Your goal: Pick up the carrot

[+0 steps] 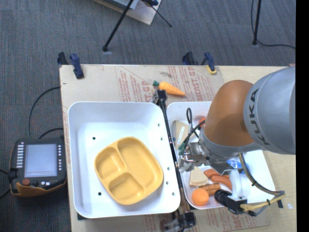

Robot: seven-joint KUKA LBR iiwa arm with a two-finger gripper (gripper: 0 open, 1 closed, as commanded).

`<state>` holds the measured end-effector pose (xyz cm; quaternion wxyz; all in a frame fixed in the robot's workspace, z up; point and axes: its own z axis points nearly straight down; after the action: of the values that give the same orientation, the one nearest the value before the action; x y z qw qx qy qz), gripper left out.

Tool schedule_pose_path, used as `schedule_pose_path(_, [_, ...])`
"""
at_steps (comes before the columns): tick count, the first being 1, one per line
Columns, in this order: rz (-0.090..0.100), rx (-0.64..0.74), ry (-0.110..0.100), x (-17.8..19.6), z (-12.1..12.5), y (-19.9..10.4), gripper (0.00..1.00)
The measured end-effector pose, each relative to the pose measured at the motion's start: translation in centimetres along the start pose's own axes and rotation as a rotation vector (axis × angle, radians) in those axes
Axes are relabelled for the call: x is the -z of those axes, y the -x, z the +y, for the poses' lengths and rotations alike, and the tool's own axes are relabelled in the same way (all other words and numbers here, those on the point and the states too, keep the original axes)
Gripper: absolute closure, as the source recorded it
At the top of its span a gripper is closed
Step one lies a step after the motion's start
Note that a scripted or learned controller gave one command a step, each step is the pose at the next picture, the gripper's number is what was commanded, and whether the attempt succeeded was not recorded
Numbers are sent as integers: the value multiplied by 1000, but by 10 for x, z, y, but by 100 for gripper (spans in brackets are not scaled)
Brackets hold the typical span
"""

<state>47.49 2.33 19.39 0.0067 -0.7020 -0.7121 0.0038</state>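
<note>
The carrot point(172, 88), orange with a green top, lies on the cardboard bench just beyond the far edge of the bins, outside both of them. My gripper point(186, 158) is low over the left side of the right bin point(268, 174), well in front of the carrot and apart from it. The orange band and grey body of the arm hide most of that bin and most of the gripper itself.
A yellow divided plate point(129, 169) lies in the left bin point(82, 129). Around the gripper lie an orange ball point(200, 196), a beige wedge point(197, 178), sausages point(218, 177) and a pale block point(180, 129). Blue clamps point(76, 64) grip the bench's far edge.
</note>
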Motion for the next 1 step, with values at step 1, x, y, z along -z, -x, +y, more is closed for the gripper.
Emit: schedule_pose_path(1, [-3, 1, 5, -9, 0, -22, 100])
